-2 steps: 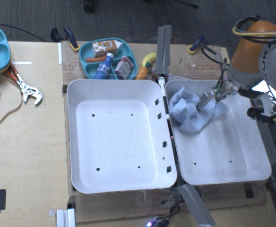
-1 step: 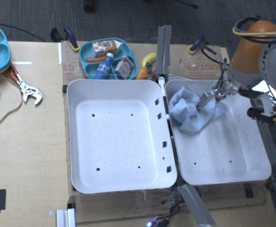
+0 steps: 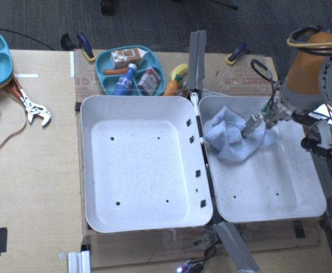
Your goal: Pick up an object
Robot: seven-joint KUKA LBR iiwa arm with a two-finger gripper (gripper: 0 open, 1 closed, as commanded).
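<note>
The left bin [image 3: 140, 164] has a bare floor, so a hand could pass anywhere inside its rim. In the right bin [image 3: 268, 181], a crumpled light-blue cloth [image 3: 231, 138] takes up the far left part, and the end effector [image 3: 251, 127] sits at the cloth's right edge; the near half of that floor lies open. A grey divider post [image 3: 197, 58] rises between the bins at the far side, beside a teal tray [image 3: 131, 70] of small items.
</note>
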